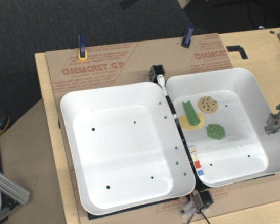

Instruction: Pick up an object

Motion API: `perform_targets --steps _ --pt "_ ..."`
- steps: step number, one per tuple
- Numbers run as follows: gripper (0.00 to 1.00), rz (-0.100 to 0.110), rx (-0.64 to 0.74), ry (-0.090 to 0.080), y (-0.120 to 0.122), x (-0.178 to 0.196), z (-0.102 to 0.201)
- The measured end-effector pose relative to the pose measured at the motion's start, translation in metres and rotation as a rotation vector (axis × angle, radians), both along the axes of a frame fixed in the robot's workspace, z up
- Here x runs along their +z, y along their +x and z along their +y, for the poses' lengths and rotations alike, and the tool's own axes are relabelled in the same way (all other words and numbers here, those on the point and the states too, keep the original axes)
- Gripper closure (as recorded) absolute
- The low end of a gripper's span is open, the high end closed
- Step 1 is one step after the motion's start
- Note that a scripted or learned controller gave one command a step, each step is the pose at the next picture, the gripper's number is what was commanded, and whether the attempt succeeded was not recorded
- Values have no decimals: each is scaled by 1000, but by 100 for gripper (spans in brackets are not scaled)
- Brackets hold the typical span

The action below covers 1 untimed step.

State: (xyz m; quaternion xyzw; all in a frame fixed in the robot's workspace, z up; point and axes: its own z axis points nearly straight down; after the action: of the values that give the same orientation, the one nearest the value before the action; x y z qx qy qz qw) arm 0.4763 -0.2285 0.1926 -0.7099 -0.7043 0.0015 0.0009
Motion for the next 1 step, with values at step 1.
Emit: perform_targets --steps 1 --pt "100 -9 13 -1 55 7 48"
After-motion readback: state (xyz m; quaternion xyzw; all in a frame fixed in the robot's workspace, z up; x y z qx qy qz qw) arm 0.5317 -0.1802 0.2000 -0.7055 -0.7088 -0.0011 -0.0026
